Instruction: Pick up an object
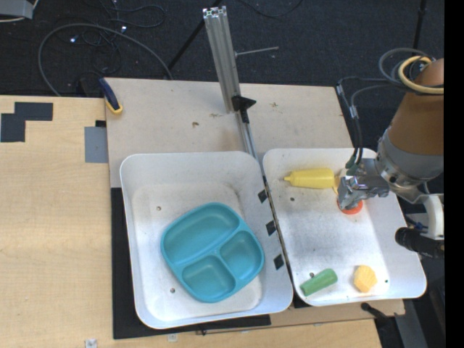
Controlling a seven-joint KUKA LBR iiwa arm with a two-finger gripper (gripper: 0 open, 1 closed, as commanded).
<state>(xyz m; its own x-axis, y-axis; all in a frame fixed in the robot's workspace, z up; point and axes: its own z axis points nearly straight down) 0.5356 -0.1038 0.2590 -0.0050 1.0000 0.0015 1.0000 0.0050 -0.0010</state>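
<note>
writing: I am reading none | my gripper point(351, 196) is hanging low in the right bin point(406, 285), over an orange object point(351, 207), beside a yellow object point(313, 179) | grip: I cannot tell

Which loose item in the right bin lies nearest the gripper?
The orange-red item directly under the gripper; the yellow bottle lies beside it, the green and yellow pieces farther off.
</note>
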